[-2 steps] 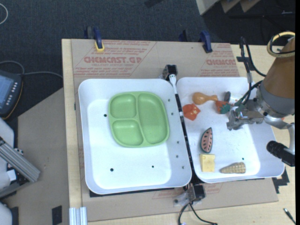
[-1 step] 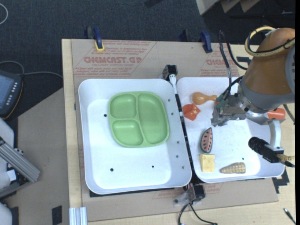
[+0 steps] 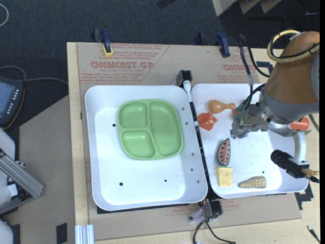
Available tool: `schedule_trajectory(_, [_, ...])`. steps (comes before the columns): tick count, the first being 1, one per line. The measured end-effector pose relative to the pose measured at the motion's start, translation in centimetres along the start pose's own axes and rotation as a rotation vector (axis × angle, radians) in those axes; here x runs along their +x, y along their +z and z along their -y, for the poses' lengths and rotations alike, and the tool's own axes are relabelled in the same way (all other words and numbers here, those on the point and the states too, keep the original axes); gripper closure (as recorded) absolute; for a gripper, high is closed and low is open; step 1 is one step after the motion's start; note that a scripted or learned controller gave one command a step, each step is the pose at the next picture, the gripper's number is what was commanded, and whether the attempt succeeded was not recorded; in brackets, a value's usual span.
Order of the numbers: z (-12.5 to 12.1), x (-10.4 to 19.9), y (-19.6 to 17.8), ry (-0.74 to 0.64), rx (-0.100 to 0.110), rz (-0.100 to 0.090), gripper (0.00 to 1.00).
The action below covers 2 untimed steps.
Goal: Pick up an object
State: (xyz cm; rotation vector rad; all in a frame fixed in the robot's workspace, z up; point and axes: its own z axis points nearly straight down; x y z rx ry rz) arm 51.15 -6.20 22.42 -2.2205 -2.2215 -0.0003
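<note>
My gripper (image 3: 241, 127) hangs over the middle of the right bin (image 3: 264, 93), and the grey arm with its orange band reaches in from the right. Just left of the gripper lie a tan drumstick-shaped piece (image 3: 220, 105) and a red piece (image 3: 206, 120). Below the gripper a watermelon slice (image 3: 224, 152) lies on the bin floor. A yellow block (image 3: 225, 176) and a tan waffle cone (image 3: 253, 183) sit near the front wall. An orange piece (image 3: 303, 124) peeks out from behind the arm at the right.
The left bin (image 3: 101, 151) holds a green divided plate (image 3: 150, 129) in its upper middle. A dark divider (image 3: 197, 136) runs between the two bins. Bare white floor shows around the plate and in the right bin's centre, right of the watermelon slice.
</note>
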Motion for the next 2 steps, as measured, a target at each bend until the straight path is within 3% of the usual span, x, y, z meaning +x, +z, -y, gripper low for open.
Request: schedule_trajectory(2, [0.82,-1.08,-0.84,0.001,0.000,-0.001,1.00])
